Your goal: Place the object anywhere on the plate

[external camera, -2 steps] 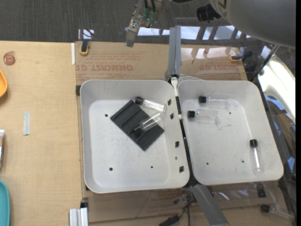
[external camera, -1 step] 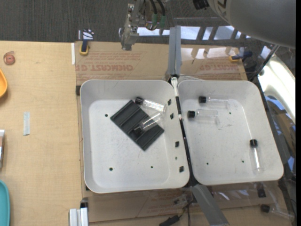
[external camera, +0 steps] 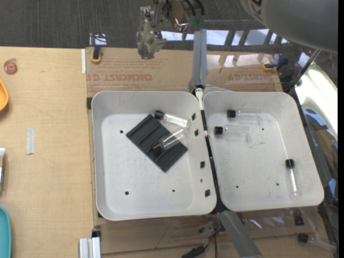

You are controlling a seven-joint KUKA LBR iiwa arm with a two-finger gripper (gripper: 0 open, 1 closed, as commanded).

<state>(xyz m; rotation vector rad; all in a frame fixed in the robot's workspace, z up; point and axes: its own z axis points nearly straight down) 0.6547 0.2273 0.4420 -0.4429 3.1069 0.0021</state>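
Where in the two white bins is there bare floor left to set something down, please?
Left bin: the near half below the dark ridged plate is bare; two vials crowd the plate. Right bin: the middle and near-left floor is bare, between two vials at the far side and one by the right wall.

a lab: clear vials [external camera: 173, 119] in white bins [external camera: 102, 160].

The big grey arm [external camera: 301, 7] is cut off by the top and right edges. The gripper [external camera: 148, 42] is blurry. An orange thing [external camera: 2, 98] and a blue-green thing [external camera: 4, 233] are cut off at the left edge.
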